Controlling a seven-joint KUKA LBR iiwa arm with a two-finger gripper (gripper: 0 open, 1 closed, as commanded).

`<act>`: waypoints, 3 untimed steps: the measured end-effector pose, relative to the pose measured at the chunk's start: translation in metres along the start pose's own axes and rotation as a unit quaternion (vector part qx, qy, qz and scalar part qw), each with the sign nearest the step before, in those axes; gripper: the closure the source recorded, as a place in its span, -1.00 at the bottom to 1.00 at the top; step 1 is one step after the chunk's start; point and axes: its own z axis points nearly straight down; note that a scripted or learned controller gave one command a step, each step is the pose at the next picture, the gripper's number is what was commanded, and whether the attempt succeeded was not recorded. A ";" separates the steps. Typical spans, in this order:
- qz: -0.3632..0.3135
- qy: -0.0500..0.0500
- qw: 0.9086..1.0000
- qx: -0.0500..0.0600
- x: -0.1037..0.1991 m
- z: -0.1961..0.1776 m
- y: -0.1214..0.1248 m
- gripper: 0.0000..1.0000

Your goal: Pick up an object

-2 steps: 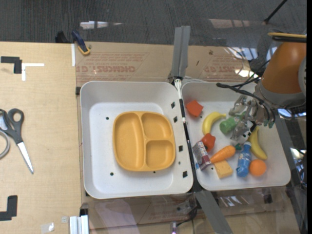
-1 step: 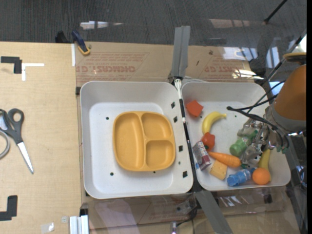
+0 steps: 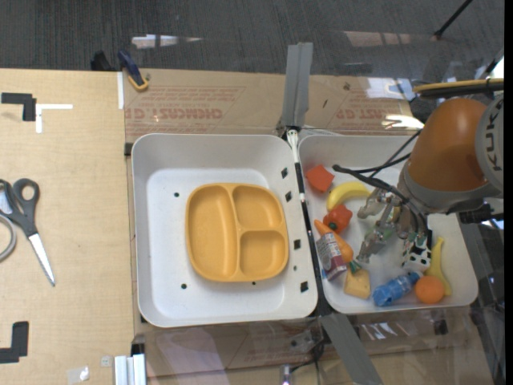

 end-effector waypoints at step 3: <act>0.059 0.000 0.998 0.001 0.024 -0.229 -0.104 1.00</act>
